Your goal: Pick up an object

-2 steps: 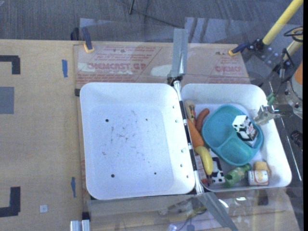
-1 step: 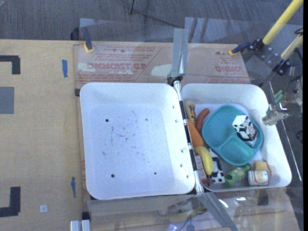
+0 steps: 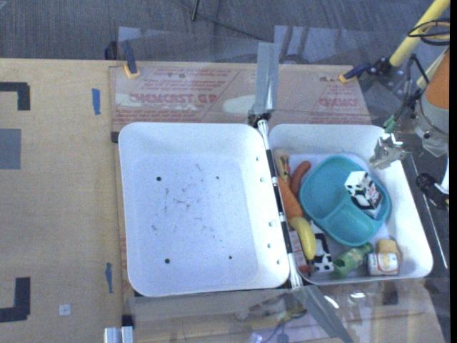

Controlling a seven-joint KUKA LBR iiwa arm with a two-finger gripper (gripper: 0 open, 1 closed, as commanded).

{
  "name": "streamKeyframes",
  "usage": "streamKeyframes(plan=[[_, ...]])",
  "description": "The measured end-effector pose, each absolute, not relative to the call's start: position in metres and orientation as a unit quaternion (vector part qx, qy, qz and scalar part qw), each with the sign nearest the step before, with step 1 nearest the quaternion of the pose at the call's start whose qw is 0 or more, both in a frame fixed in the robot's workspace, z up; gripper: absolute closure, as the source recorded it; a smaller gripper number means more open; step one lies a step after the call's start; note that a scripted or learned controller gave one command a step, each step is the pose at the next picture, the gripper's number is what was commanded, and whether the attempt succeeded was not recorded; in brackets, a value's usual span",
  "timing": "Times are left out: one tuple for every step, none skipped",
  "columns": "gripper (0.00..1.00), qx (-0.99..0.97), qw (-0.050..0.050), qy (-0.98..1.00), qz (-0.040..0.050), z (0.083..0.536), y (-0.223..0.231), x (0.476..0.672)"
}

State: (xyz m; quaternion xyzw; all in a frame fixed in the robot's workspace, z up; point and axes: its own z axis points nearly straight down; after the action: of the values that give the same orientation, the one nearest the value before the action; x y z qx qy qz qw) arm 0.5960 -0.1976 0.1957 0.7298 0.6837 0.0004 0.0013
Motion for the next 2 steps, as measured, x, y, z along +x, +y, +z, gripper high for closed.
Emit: streamKeyframes(plan=[[1.0, 0.729, 0.003, 0.684, 0.0011, 0.2061, -0.1972, 0.5975], [0.0, 0.729, 0.003, 0.684, 0.0009, 0.206, -0.1972, 0.5974]])
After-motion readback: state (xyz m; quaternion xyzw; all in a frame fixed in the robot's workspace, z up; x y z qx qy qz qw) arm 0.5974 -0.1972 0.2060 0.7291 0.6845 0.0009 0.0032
